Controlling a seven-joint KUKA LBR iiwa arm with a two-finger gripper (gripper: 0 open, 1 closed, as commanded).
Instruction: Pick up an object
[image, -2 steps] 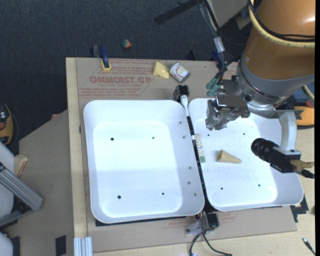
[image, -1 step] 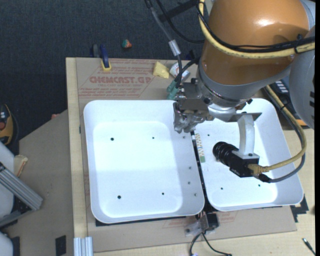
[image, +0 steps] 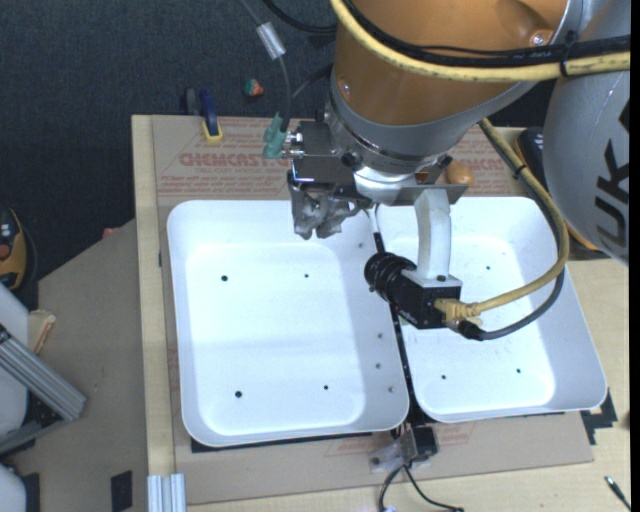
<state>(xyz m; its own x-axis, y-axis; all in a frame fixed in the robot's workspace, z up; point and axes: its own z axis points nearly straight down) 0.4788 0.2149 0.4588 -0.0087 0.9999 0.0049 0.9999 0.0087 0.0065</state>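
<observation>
There are two shallow white bins, a left bin (image: 270, 330) and a right bin (image: 520, 340), on one sheet of printed brown cardboard (image: 200, 160). Four small black dots (image: 225, 278) mark the left bin's floor and three show on the right bin's. One arm (image: 430, 80) carries one hand (image: 317, 218), and one blue-and-yellow clamp (image: 210, 118) sits at the cardboard's far edge.

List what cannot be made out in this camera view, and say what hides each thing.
- Gripper, camera view: small and blurred above the left bin's far right corner; whether it holds anything is unclear.
- Right bin: the arm covers its far left corner.
- Red lettering on the board: the arm hides its middle.
- Green and orange thing past the board: too small to name.
</observation>
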